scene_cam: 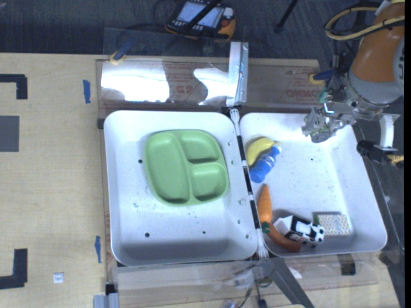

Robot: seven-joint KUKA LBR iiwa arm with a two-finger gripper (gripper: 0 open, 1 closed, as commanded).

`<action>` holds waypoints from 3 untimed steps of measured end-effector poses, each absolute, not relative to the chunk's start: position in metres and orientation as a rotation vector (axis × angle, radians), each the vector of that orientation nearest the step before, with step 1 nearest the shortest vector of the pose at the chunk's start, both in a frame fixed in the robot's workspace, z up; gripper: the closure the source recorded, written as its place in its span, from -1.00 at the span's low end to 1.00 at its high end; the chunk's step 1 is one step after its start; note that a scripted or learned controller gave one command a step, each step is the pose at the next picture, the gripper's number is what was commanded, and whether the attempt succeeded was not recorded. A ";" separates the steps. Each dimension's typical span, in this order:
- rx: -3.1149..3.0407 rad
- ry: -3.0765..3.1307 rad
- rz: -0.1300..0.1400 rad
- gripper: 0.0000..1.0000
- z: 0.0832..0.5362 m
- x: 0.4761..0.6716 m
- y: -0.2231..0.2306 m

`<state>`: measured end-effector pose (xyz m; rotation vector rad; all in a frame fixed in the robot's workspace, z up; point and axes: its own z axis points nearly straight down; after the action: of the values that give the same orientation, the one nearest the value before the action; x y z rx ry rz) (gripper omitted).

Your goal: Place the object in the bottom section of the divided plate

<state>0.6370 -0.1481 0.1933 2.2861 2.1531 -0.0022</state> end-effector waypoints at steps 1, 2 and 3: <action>2.538 1.848 0.002 1.00 0.231 0.667 -0.095; 2.376 2.060 -0.003 1.00 0.200 0.651 -0.079; 2.596 1.776 -0.004 1.00 0.184 0.648 0.005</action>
<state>0.6481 0.0054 0.1844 2.5961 1.7760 -0.0042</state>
